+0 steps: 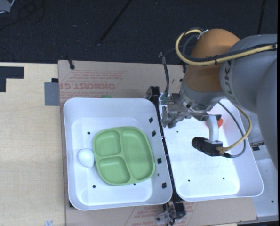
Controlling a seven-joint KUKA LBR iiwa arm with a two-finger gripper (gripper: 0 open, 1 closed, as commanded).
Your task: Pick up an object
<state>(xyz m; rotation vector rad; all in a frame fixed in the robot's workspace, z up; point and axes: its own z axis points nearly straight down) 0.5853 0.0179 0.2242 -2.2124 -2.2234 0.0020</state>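
A green three-compartment plate [123, 154] lies flat in the left bin [78, 114]. A small white ball [86, 157] rests against the plate's left edge. In the right bin [210, 178], a small white and orange-red object [217, 123] lies near the far side, partly hidden by the arm. My gripper [169, 118] hangs low over the right bin's far left corner, close to the divider between the bins. It is apart from the plate and from the orange-red object, and I see nothing held in it.
The grey arm with its orange band [210, 55] covers the far part of the right bin. A cardboard sheet [111, 81] lies under both bins. The pale bench top [22, 145] stretches to the left.
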